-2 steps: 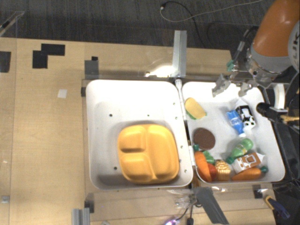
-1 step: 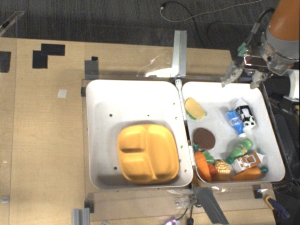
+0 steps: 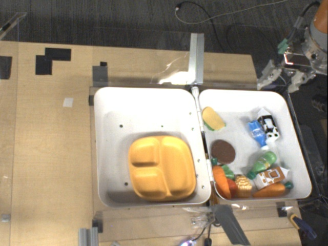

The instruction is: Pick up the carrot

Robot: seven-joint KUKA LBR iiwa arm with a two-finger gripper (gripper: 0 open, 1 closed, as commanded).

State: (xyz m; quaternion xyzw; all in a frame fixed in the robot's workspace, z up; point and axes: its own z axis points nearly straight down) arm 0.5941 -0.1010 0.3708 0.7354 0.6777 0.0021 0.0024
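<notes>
An orange carrot (image 3: 269, 190) with a green end lies along the front wall of the right bin (image 3: 241, 104), near its front right corner. A second orange, carrot-like piece (image 3: 221, 183) with a green top lies at the bin's front left corner. My gripper (image 3: 281, 81) hovers over the bin's back right rim, far from both pieces. Its two light fingers (image 3: 267, 78) stand spread apart, open, with nothing between them.
The right bin also holds a yellow food piece (image 3: 213, 118), a brown disc (image 3: 223, 150), a blue and white carton (image 3: 261, 128), a green vegetable (image 3: 263, 161), a corn cob (image 3: 243, 182) and a small box (image 3: 270, 176). A yellow divided plate (image 3: 161, 166) sits in the left bin (image 3: 118, 111).
</notes>
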